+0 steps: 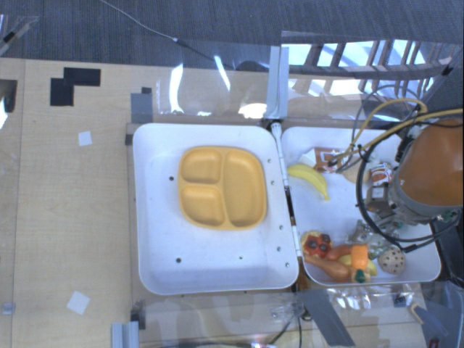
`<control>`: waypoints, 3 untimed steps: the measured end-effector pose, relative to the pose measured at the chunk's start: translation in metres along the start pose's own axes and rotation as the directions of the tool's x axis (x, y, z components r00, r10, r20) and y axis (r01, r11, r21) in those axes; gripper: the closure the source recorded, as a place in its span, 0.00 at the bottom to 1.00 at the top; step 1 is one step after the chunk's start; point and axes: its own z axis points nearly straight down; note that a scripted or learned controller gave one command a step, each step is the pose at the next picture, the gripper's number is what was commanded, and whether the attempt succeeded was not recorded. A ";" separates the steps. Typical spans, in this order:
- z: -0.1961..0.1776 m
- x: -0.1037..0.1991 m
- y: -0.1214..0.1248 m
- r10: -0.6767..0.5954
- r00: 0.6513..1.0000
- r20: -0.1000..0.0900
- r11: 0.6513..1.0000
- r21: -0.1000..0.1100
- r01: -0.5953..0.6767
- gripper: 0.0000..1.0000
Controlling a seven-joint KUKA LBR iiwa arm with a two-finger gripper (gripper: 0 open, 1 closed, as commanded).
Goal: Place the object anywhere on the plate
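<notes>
I see two shallow white bins side by side on pale wooden bench (65, 216). Left white bin (156, 267) holds yellow three-compartment plastic plate (221, 187) near its middle. Right white bin (424, 270) holds yellow toy banana (310, 179) by its left wall, heap of small toy foods (341, 256) along near edge. Grey arm with orange band (431, 169) hangs over right bin's right half.

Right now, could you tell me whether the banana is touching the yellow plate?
Apart. The camera view shows the banana lying in the right bin, while the yellow plate sits in the left bin, with the bin walls between them.
</notes>
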 end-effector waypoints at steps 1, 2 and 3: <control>-0.052 -0.089 -0.005 0.214 0.977 -0.002 0.977 -0.005 -0.214 1.00; -0.081 -0.174 -0.022 0.168 0.986 0.001 0.986 -0.005 -0.168 1.00; -0.080 -0.168 -0.024 0.176 0.984 -0.003 0.984 -0.006 -0.176 0.00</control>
